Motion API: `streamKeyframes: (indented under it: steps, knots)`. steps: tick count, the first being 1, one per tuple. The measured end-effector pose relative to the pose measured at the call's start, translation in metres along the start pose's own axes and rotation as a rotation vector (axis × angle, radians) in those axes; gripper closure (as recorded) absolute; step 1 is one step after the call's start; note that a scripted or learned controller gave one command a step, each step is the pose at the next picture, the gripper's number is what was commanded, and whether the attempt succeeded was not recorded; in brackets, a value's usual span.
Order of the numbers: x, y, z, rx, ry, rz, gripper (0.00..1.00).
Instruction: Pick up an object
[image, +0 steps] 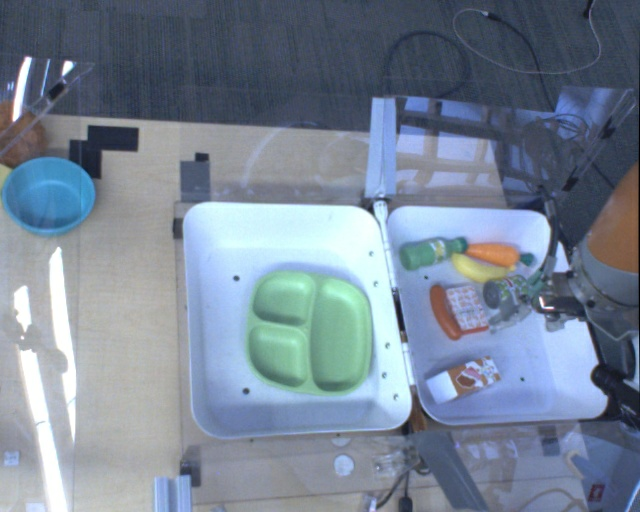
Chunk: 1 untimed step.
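The right bin (560, 385) holds several items. A green bottle (432, 252) lies at its far left, with an orange carrot (493, 254) and a yellow banana (478, 268) beside it. A red packet with a white label (458, 308) lies mid-bin. A small orange-and-white carton (465, 379) rests near the front wall. My gripper (508, 300) reaches in from the right, low over the bin, just right of the red packet and just below the banana.
The left bin (215, 400) holds a green divided plate (310, 332). A blue bowl (48, 195) stands on the bench at far left. A metal divider (380, 150) and a clear frame rise behind the bins. Cables trail at the back.
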<state>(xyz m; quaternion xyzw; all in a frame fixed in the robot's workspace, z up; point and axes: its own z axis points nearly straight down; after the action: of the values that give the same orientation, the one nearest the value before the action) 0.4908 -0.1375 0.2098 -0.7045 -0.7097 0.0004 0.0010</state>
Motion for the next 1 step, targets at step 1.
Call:
streamKeyframes:
  steps: [1]
  knots:
    - [0.0148,0.0683,0.1175,-0.004,0.000,0.005,0.00]
